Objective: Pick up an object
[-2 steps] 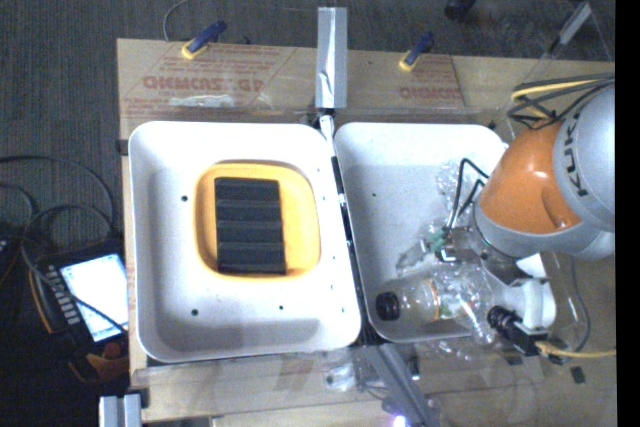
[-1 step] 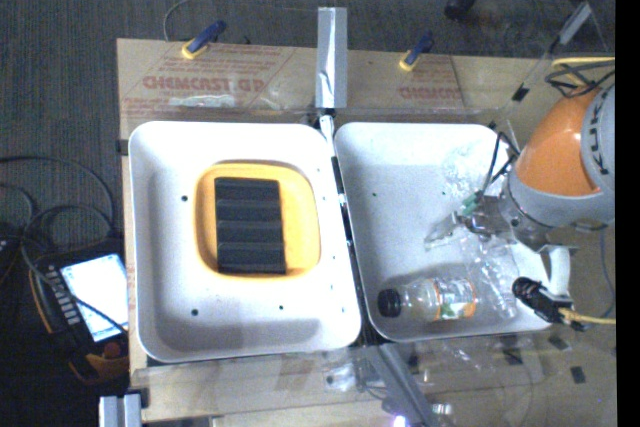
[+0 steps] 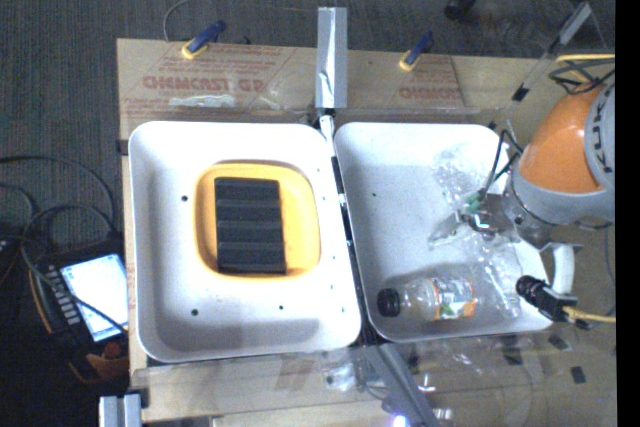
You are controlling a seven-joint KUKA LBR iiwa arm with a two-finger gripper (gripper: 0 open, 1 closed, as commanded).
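A clear plastic bottle (image 3: 440, 298) with a dark cap and an orange-green label lies on its side near the front of the right bin (image 3: 390, 185), cap pointing left. Crumpled clear plastic (image 3: 458, 177) lies at the bin's right side. A yellow block with a black ribbed top (image 3: 255, 220) rests in the middle of the left bin (image 3: 160, 255). My gripper (image 3: 478, 217) hangs low over the right bin's right part, in among the crumpled plastic and above-right of the bottle. The arm's orange band (image 3: 565, 155) sits just behind it.
A metal strip (image 3: 331, 55) stands upright behind the seam between the bins. Two blue-and-yellow clamps (image 3: 203, 39) (image 3: 416, 50) hold the board at the back. A tablet (image 3: 92, 293) and cables lie on the floor to the left.
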